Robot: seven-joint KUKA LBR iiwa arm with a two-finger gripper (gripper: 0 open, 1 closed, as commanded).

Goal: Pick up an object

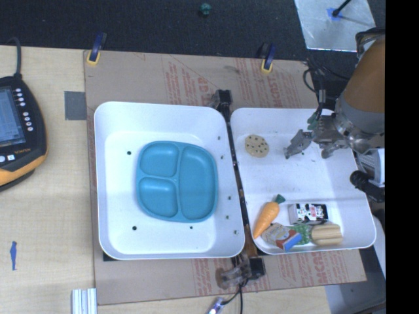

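Cookie (256, 145) lying untouched near the left edge of the right bin (340, 188), looking like the nearest candidate for the pick. Going left to right: sitting in the left bin (111, 175), a blue divided plate (177, 180); resting along the right bin's near wall, a toy carrot (265, 218), a small printed card (309, 211) and a wooden block (326, 234) amid a few other small pieces. Hovering over that bin's far right part, gripper (313, 148) with fingers spread apart, clasping nothing. Picking seemingly not yet done: lowering, closing and lifting all remaining.
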